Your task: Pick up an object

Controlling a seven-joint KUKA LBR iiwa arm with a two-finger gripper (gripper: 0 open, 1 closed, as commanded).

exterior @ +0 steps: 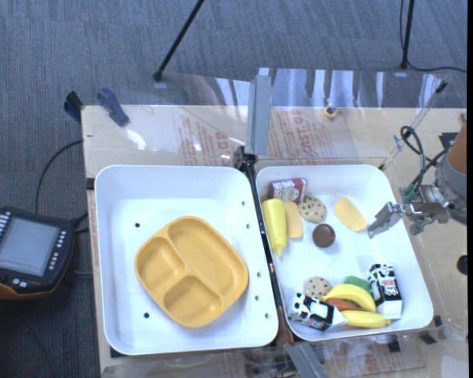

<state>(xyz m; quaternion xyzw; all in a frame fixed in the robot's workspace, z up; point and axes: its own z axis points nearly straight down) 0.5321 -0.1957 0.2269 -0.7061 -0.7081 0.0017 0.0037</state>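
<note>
I see the jaws [382,220] hanging over the right rim of the right bin [394,187], and I cannot tell how far apart they stand; nothing shows between them. The nearest piece is a pale yellow oval slice [350,213] just to their left, with a brown ball [324,235] and a cookie [311,209] beyond it. A yellow bottle [274,224] lies along the bin's left wall beside a red carton [288,189]. At the near edge a banana [353,296], 2 small milk cartons [385,282] and another cookie [318,287] crowd together. The bin's middle floor is open. The left bin [126,191] carries 1 yellow divided plate [191,270].
</note>
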